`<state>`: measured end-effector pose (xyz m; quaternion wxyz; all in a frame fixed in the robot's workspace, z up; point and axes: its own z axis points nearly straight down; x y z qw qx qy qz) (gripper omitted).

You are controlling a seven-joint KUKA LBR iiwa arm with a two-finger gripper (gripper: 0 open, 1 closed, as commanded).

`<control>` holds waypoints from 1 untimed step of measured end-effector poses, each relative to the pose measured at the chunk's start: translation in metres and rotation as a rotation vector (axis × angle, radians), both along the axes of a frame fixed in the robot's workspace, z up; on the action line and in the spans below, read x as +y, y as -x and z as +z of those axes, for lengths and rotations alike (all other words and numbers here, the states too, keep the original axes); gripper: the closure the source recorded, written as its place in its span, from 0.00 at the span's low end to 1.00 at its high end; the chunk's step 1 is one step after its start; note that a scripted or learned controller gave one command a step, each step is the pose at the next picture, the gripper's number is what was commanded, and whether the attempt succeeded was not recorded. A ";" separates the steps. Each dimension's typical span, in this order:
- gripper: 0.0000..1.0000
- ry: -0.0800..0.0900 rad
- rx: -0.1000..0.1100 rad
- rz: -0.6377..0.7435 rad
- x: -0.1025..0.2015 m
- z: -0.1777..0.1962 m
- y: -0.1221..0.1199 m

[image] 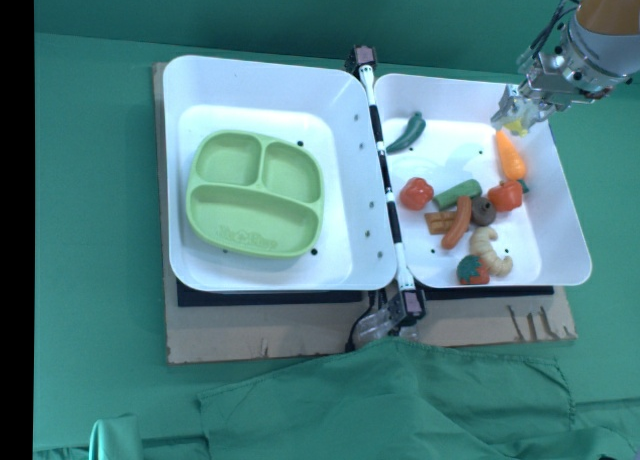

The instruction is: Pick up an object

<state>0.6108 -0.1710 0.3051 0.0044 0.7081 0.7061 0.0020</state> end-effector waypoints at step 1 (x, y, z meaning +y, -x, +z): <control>1.00 0.001 -0.001 0.000 -0.004 0.048 -0.006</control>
